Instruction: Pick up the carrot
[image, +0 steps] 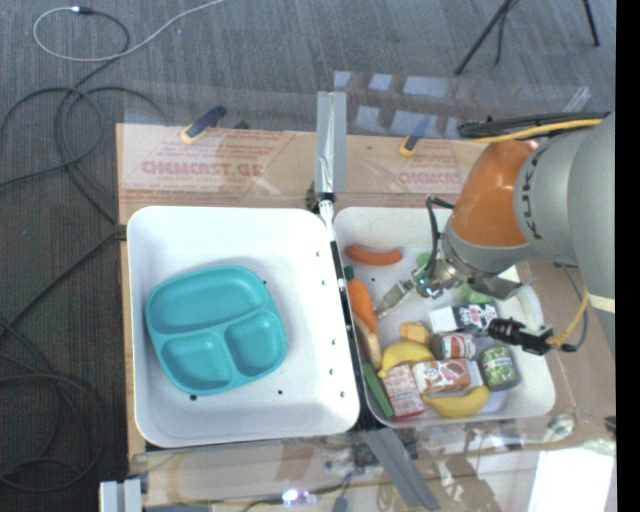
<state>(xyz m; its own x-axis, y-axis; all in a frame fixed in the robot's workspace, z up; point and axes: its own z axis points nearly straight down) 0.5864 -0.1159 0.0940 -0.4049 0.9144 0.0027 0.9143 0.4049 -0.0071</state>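
Lengthwise, the carrot (361, 305) runs along the right bin's (535, 400) left wall.

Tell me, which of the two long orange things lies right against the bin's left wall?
The carrot, tapered and pointing down that wall. The sausage lies crosswise farther up.

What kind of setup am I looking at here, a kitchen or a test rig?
Most likely a lab test rig, not a kitchen: two white bins on a taped cardboard-covered bench, loose cables across grey carpet, and toy food such as the carrot and a banana heaped in the right bin.
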